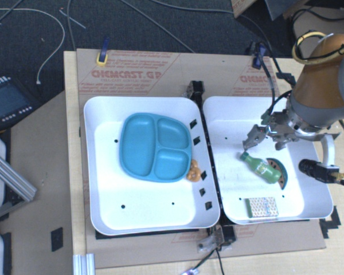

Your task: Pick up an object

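I'm in the approach step, I judge: the gripper (251,148) hangs with fingers spread and nothing between them just above the green bottle (260,166) in the right bin (229,119) (a slice-shaped toy touching it), so next comes lowering and closing.

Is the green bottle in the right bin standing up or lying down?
Lying down. The green plastic bottle rests on its side on the right white bin's floor, neck pointing up-left toward the gripper.

We note a grey arm (324,105) with an orange band (327,73), black cabling, and a metallic hand (253,142).
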`<action>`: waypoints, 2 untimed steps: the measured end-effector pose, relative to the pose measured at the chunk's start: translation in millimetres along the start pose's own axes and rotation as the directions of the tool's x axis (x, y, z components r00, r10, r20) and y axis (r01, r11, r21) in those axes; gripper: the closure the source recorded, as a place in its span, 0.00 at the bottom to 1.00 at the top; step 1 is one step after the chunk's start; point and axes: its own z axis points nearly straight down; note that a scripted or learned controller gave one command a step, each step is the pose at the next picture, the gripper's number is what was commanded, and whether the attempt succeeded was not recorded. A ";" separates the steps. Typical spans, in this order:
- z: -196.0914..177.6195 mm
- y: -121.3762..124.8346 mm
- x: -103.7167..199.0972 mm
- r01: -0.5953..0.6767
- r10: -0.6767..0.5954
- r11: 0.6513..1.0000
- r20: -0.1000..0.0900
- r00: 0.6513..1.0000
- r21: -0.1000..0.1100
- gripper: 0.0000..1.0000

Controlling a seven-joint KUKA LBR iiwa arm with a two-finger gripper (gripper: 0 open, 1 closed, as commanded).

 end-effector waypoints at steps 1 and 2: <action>-6.1 2.9 0.2 0.003 -0.003 1.000 0.002 1.000 -0.012 0.00; 49.7 12.6 -1.8 0.002 -0.002 1.000 0.001 1.000 -0.008 0.00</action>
